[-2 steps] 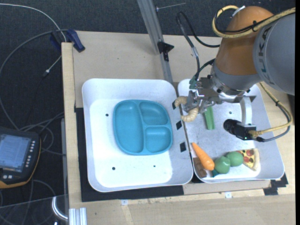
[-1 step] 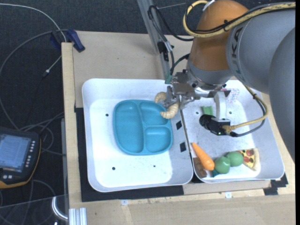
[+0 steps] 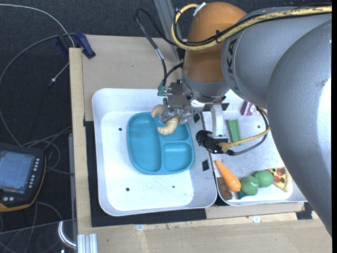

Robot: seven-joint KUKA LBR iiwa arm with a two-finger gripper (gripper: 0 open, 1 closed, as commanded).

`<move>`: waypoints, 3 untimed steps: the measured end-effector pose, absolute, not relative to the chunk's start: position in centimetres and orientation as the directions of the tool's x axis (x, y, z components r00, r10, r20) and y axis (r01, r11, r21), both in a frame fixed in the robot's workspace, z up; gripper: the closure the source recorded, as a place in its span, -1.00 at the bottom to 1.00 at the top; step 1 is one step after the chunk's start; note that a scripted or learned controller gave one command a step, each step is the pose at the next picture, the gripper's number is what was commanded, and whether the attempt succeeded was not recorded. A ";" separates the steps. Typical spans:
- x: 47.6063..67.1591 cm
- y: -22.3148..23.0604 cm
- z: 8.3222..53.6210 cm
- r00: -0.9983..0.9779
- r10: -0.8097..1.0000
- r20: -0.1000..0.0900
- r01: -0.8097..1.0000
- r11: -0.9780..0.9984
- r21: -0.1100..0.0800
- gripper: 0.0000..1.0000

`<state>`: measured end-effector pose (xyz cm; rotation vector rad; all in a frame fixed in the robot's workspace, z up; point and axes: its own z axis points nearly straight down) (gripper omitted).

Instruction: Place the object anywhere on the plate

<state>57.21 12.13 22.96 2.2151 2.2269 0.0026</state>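
The two-finger gripper [image 3: 172,111] is seen low over the left white bin [image 3: 113,157], at the 1 o'clock edge of the blue divided plastic plate [image 3: 158,145]. A pale, curled croissant-shaped toy [image 3: 167,121] is seen directly beneath the fingers and touching them; its upper lobe is tucked against the gripper at the 10 o'clock side, and its lower curl hangs over the plate's upper right rim. The fingers appear closed around the toy (the exact finger gap is hidden by the wrist and the toy itself), so the toy is taken to be held. Whether the toy rests on the plate or is just above it cannot be told.

The plate is laid near the centre of the left bin, its long compartment at 9 o'clock and two smaller compartments at 3 o'clock. The arm's orange band [image 3: 210,41] is seen at 12 o'clock above the gripper.

In the right white bin [image 3: 224,196], an orange toy carrot [image 3: 228,176], a green round toy [image 3: 257,182] and a toy pizza slice [image 3: 279,177] are gathered at the 5 o'clock corner, well apart from the gripper. A green flat stick [image 3: 233,130] is seen at 3 o'clock of the gripper.
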 end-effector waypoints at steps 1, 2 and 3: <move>58.9 13.1 24.1 -0.002 1.000 0.001 1.000 0.002 0.003 1.00; 58.1 12.5 24.3 0.001 1.000 0.000 1.000 -0.001 -0.003 1.00; 58.1 12.5 24.2 0.000 1.000 -0.001 1.000 0.000 -0.004 -1.00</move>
